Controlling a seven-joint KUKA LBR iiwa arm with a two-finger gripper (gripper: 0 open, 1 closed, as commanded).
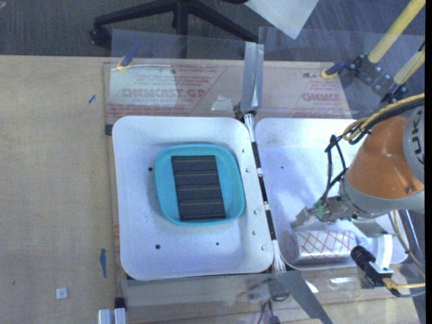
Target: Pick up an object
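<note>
The gripper (312, 212) hangs low over the right white bin (283, 147), near its front; whether its fingers are apart or together I cannot tell; just beside and in front of it lies a clear flat container with a red criss-cross pattern (326, 242), against the bin's front wall; the grey arm with its orange band (381, 164) covers the bin's right side; in the left white bin (135, 248), well apart, a turquoise square dish (164, 181) holds a dark ribbed rectangular block (198, 187).
</note>
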